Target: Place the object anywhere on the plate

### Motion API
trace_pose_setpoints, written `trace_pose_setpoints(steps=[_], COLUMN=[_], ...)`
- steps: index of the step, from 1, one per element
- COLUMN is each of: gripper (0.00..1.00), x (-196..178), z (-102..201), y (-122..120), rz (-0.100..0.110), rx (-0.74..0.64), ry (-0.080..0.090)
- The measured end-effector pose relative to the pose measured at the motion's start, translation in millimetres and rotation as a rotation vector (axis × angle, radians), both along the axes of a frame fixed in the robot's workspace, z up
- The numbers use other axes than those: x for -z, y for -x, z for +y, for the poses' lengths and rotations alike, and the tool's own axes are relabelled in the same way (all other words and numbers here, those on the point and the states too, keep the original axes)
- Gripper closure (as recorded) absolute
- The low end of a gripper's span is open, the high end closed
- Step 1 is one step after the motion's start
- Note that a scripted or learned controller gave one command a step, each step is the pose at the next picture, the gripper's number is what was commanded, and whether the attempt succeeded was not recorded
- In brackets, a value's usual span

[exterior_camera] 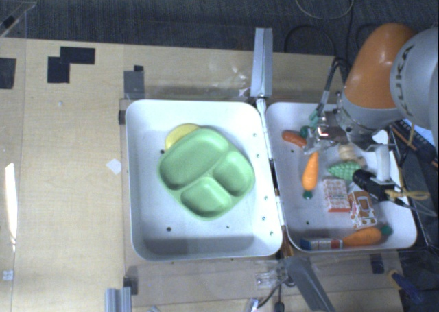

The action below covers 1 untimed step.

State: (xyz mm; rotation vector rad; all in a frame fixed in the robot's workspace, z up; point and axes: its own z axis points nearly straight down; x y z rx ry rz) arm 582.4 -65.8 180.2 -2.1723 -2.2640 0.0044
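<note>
Left shallow white bin (pixel 147 235): one pale green plastic plate with three compartments (pixel 206 172), lying tilted near the bin's middle; one yellow rounded object (pixel 180 134) tucked under the plate's far left edge, partly hidden.

Right shallow white bin (pixel 295 225): one orange toy carrot with a dark green tip (pixel 311 172), lying lengthwise left of centre; one small red-orange sausage-shaped piece (pixel 293 138) near the far left corner; one green ridged toy (pixel 345 169) just right of the carrot; two red-and-white printed packets (pixel 336 194) side by side, near the middle; one second orange carrot with green end (pixel 363 236) along the near wall; one slim marker-like stick (pixel 321 243) beside it.

Arm: grey with orange band, entering from the right, wrist over the far part of the right bin. Two-finger gripper (pixel 322 132) low above the carrot's upper end; jaw state cannot be told, view too blurred there
</note>
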Motion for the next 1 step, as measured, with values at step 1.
trace_pose_setpoints(steps=[1], gripper=[1.0], x=[65.6], z=[-20.8], y=[-15.6], rz=[0.001], rx=[0.032], ry=[0.0])
